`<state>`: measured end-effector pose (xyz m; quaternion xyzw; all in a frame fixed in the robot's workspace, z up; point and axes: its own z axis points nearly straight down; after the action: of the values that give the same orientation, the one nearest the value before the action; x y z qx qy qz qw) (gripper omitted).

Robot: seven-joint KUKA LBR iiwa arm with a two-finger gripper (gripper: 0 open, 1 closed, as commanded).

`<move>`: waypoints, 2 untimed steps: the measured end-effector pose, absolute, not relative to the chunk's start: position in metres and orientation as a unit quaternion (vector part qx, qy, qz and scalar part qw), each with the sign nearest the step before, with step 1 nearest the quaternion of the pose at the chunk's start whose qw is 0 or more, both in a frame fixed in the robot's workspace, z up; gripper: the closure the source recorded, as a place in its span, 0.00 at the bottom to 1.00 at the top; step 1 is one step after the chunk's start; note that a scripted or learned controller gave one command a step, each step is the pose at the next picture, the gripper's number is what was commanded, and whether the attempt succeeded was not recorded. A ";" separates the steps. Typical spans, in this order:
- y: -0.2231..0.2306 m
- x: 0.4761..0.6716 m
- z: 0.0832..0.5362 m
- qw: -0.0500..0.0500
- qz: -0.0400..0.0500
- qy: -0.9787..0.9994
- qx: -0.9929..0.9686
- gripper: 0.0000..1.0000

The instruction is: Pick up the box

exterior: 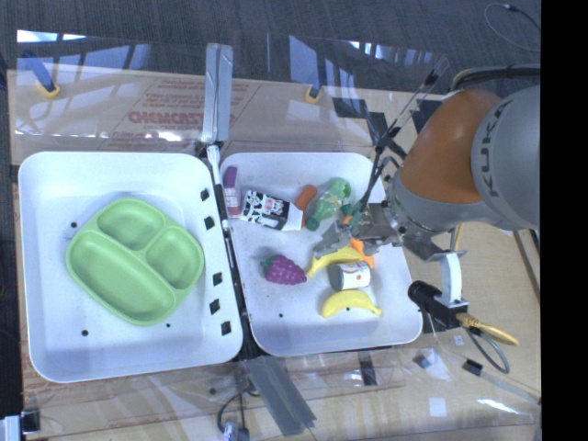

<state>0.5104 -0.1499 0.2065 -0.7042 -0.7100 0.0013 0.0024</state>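
Box (265, 209) is lying flat near the back-left of the right bin (276, 324), and my gripper (354, 235) sits off over the bananas (342, 263) (can't tell its state), so I reckon I should slide left, line up across its short side.

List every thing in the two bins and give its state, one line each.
box: lying flat in the right bin, near the divider, not gripped
green bottle: lying on its side
grapes: resting on the bin floor
two bananas: lying loose, a small can between them
green plate: flat in the left bin, compartments bare
gripper: low over the right bin's items, away from the box
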 end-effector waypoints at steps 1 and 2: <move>-0.117 0.476 0.092 0.002 0.001 -0.747 -0.665 0.00; -0.094 0.528 0.092 0.001 0.001 -0.694 -0.720 0.00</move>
<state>0.5282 -0.0940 0.0915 -0.7199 -0.6940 0.0006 0.0010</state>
